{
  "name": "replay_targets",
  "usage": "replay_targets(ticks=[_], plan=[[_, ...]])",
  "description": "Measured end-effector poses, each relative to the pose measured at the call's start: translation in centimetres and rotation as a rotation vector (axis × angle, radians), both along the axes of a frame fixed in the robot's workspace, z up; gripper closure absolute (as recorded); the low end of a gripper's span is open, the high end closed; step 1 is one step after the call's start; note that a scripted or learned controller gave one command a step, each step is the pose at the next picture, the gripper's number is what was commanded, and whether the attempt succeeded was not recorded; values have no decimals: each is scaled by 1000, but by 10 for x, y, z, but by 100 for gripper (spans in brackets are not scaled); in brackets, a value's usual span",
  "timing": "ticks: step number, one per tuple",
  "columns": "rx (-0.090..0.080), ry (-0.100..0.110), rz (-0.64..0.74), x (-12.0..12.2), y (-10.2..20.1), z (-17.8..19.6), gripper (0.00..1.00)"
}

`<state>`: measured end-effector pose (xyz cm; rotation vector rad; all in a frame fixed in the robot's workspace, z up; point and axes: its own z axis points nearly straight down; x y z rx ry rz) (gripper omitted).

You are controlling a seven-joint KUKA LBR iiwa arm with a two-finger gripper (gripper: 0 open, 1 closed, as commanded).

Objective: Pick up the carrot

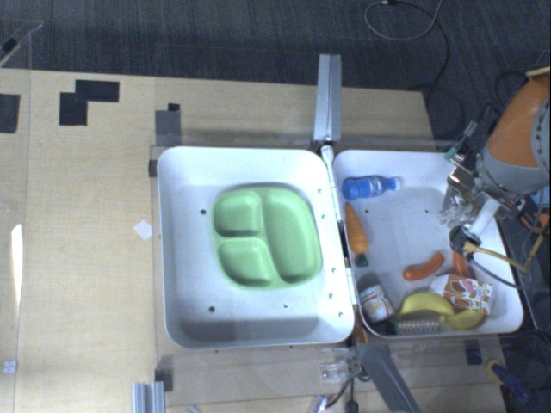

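Observation:
The carrot (355, 229) is orange with a green end. It lies lengthwise against the left wall of the right bin (405, 166), just below a blue bottle. My gripper (456, 203) hangs over the right side of that bin, well to the right of the carrot and apart from it. The grey arm with its orange band (522, 132) reaches in from the right edge. Nothing shows in the gripper's grasp.
The blue bottle (368, 186) lies at the right bin's top left. A red sausage (424, 268), a banana (441, 308), a printed carton (469, 292) and a small can (374, 302) crowd its lower part. The left bin (185, 231) holds a green divided plate (265, 235).

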<state>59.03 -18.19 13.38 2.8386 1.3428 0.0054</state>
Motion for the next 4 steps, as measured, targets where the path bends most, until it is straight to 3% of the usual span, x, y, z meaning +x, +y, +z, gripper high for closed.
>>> replay_targets(ticks=[1, 2, 3, 4], plan=[[0, 1, -287, 28, -15, -20, 100], [1, -2, -443, 55, -22, -17, 100], [3, -2, -657, 31, -13, -46, 100], [2, -1, -658, 30, -13, -47, 0]])
